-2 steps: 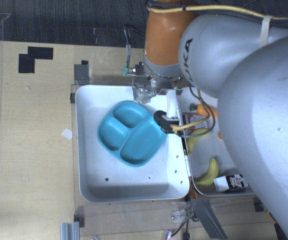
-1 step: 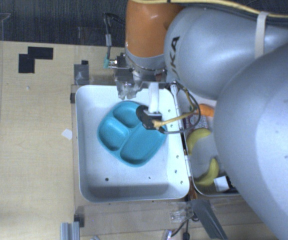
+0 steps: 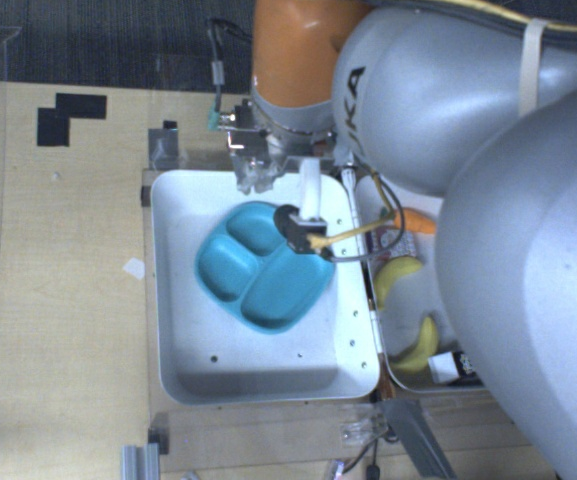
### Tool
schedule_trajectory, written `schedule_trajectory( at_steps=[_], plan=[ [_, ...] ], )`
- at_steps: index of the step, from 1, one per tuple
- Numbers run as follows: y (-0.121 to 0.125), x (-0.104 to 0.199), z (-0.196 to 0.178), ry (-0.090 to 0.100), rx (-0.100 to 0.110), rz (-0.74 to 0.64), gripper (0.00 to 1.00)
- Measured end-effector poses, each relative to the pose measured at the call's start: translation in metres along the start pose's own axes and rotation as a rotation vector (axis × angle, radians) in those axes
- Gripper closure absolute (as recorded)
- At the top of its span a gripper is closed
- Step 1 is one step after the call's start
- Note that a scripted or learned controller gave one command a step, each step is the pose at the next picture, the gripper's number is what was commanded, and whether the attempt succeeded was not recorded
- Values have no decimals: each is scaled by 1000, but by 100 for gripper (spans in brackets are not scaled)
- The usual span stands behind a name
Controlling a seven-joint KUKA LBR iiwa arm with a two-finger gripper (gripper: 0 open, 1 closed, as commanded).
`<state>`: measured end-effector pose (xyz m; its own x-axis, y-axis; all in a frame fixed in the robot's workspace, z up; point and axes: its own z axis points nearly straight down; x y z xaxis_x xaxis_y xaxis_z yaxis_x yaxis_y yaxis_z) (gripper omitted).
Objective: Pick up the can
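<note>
Grey-and-orange robot arm [image 3: 418, 98] stretched over two shallow white bins on the pale tabletop [image 3: 58, 268]. Gripper [image 3: 256, 176] poised by the left bin [image 3: 168, 268] far rim, just beyond a blue three-compartment plastic plate [image 3: 258, 278]; its opening impossible to tell. Dark white-labelled object [image 3: 458, 366], perhaps the can, half hidden under the arm in the right bin [image 3: 396, 376] near corner.
</note>
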<state>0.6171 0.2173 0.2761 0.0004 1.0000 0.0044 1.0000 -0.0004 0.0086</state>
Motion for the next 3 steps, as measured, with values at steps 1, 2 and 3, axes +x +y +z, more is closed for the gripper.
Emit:
schedule_trajectory(
  at_steps=[1,2,3],
  plan=[
    [1,1,-11,2,-4,-5,100],
    [2,2,-23,4,-9,-9,100],
    [3,3,-35,5,-14,-14,100]
  ],
)
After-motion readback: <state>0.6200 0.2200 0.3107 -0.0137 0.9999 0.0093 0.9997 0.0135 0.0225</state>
